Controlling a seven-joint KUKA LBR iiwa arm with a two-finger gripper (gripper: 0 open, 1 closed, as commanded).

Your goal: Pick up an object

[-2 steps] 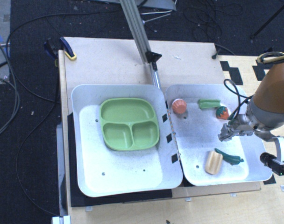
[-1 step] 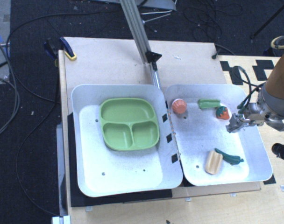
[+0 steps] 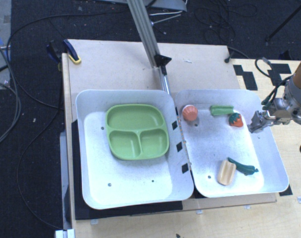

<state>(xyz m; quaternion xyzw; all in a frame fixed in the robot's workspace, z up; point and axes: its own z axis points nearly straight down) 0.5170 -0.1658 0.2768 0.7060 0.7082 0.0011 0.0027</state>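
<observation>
My gripper (image 3: 257, 122) hung at the right bin's (image 3: 269, 152) right rim, just beside the red and green toy (image 3: 235, 119); I cannot tell its state.

One fixed camera is looking down at a slant from above the bench (image 3: 121, 63), taking in both white bins (image 3: 91, 148) from some distance.

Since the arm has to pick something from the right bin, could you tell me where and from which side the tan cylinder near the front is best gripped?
Grip the tan cylinder across its middle, coming straight down from above. It lies on its side, so its long curved flanks face the fingers. The dark green piece lies close against its upper right end, so close below that end, nearer the bin's front.
</observation>
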